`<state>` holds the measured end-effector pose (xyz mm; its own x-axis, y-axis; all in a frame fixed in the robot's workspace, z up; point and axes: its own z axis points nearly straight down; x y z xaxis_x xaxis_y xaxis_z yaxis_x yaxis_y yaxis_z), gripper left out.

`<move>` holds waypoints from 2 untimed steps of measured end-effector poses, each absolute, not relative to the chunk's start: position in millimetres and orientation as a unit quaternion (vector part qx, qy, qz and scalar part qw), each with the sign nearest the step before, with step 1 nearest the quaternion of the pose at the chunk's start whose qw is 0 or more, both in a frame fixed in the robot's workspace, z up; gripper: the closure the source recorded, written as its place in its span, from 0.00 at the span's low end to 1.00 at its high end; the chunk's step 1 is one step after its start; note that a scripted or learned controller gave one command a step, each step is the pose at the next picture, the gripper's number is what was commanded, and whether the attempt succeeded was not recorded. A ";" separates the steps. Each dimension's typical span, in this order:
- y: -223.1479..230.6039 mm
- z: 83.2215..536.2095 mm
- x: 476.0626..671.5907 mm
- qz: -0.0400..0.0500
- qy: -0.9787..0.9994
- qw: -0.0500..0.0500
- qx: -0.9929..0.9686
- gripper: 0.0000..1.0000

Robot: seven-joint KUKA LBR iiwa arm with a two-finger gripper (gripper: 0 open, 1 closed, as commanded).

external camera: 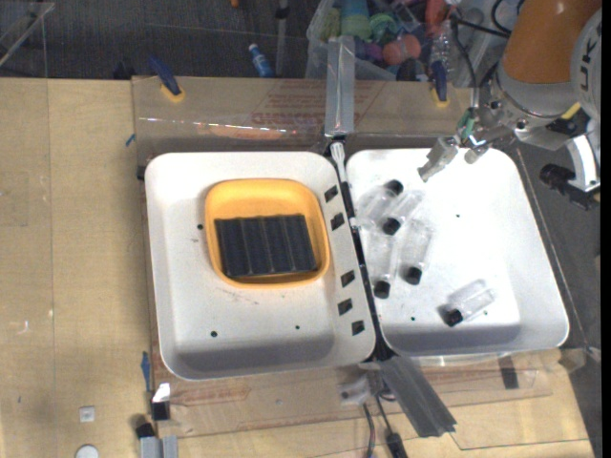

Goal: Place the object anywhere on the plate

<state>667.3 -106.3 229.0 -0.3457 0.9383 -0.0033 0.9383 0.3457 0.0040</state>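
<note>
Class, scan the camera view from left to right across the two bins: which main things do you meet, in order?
Left bin → yellow plate with its dark ridged insert → divider between the bins → clear vials with black caps → end effector.

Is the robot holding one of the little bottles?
No. The gripper hangs over the far edge of the right bin with nothing in it. The clear bottles lie on the bin floor.
</note>
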 end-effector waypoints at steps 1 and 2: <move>-132.3 221.3 667.2 0.000 0.885 0.001 0.465 0.00; -176.8 220.4 668.0 0.001 0.934 0.004 0.357 0.00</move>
